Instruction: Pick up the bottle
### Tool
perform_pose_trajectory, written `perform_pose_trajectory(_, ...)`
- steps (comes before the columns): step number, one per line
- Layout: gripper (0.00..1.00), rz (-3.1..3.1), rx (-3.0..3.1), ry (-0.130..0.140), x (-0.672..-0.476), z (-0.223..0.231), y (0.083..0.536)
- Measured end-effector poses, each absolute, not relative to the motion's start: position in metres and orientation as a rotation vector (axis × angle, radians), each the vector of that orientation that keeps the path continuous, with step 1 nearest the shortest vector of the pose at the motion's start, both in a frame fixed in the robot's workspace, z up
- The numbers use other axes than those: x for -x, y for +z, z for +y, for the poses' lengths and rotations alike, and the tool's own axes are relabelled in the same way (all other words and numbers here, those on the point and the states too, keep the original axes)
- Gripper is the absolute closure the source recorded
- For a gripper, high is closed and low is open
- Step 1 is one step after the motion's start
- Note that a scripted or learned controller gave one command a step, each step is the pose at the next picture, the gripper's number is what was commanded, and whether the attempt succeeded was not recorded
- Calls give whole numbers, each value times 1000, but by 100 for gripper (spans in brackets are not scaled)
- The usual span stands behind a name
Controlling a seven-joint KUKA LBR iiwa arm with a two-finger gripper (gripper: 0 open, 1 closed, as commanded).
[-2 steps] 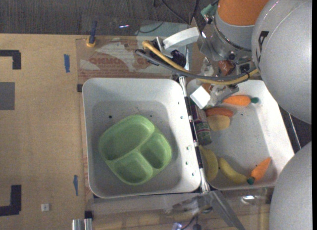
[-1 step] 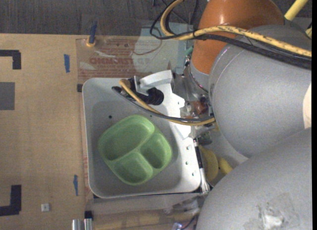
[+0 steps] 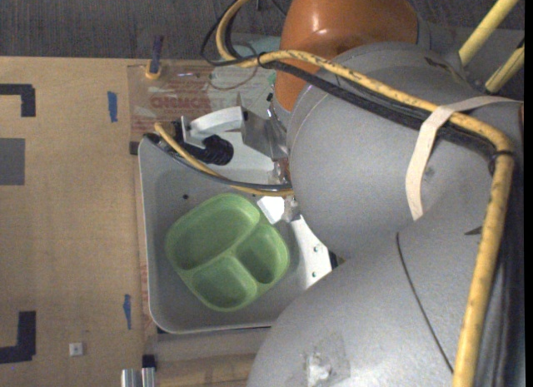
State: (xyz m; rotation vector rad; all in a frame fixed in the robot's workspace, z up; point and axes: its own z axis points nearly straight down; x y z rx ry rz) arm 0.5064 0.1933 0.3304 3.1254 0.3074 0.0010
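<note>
With the arm (image 3: 391, 177) covering most of the bin (image 3: 162, 210), the gripper state cannot be told, and the green tray (image 3: 226, 250) may be grasped instead.

Big chunky grey arm (image 3: 391, 210) with a glossy orange band (image 3: 346, 11) up top. A yellow-and-black braided cable (image 3: 400, 98) runs along the casing, held down by a strip of pale tape (image 3: 433, 140).

Faint reddish lettering on clear plastic sheet (image 3: 179, 98) at bin's far edge, unreadable
</note>
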Motion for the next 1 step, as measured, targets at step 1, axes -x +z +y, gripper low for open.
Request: perform_pose_trajectory(1,100,852,-3022,-5,-478,227,393)
